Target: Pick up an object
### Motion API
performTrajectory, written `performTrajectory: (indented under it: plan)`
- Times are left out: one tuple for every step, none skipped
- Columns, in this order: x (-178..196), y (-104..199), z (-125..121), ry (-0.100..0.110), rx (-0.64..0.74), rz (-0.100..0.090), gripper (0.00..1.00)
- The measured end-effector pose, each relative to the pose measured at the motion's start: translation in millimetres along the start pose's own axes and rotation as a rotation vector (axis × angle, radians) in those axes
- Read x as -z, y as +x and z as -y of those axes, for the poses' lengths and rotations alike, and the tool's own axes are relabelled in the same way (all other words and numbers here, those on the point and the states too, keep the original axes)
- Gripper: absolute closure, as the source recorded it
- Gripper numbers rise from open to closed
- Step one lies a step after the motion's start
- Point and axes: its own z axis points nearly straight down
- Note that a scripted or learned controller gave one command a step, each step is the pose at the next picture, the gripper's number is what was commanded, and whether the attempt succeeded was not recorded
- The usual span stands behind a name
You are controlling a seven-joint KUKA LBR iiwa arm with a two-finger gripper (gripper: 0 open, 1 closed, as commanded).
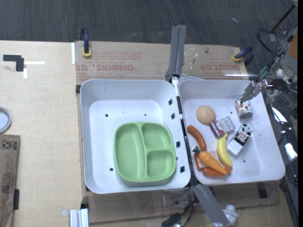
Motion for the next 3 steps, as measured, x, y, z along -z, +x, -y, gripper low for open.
performTrajectory:
  plan:
    - [-61.9,-40.1,16.3,0.002,-0.233,-0.001,0.00]
    - [-163.6,-15.4,45.6,0.000,-0.283,0.000,0.00]
    - [-155.6,-16.0,45.5,0.001,-0.286,0.000,1.00]
